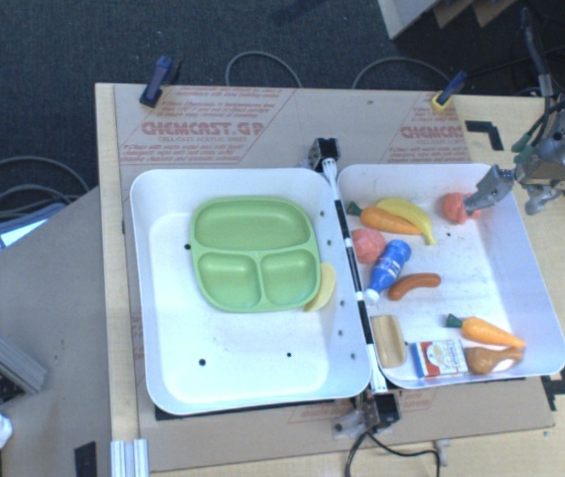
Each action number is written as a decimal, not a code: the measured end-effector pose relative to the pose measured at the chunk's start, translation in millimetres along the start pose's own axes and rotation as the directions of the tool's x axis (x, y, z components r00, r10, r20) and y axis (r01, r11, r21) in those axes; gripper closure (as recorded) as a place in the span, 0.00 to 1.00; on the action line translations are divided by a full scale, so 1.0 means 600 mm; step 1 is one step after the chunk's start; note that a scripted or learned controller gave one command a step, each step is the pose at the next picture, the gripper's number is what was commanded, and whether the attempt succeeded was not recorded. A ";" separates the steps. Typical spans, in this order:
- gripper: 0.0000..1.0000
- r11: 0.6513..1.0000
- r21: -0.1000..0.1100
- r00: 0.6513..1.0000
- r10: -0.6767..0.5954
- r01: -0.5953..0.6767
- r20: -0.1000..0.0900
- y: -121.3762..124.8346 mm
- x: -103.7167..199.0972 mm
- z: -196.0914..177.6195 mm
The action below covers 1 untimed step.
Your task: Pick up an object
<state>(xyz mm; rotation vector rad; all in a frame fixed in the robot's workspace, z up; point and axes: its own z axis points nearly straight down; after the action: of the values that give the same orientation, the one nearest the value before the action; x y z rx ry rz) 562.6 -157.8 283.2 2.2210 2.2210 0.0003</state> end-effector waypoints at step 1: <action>0.00 1.000 0.003 1.000 0.000 0.000 -0.001 0.067 -0.046 0.124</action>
<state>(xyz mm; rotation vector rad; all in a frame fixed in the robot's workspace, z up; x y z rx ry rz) 603.0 -185.4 209.0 2.2231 2.2223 -0.0023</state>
